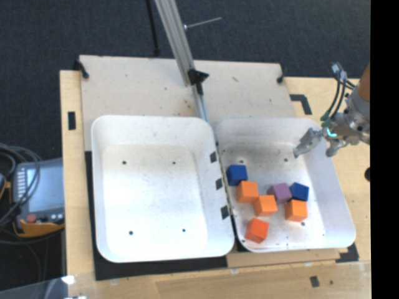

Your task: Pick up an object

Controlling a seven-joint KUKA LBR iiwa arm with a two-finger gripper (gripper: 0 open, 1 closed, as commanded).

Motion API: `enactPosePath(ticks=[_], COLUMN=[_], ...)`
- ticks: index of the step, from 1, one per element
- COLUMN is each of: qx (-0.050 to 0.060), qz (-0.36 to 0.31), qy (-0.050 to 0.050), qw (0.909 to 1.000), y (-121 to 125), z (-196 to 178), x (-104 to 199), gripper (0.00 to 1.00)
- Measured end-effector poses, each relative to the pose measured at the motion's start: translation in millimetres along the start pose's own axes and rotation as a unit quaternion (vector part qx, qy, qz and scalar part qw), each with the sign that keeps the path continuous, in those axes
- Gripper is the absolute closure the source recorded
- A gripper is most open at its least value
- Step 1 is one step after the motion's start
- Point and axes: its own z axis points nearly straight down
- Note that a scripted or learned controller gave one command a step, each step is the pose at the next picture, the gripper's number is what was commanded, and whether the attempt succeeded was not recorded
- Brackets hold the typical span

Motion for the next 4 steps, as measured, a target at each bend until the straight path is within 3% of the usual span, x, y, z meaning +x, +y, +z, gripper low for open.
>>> enactPosePath(ticks=[1, 4], qx=[-0.002, 0.0], qz=[0.0, 0.002], qy=[-0.001, -0.001], qw=[1.0, 1.0], y=[1, -5], z=[-3, 133], x=[0, 3], gripper=[0.0, 0.0])
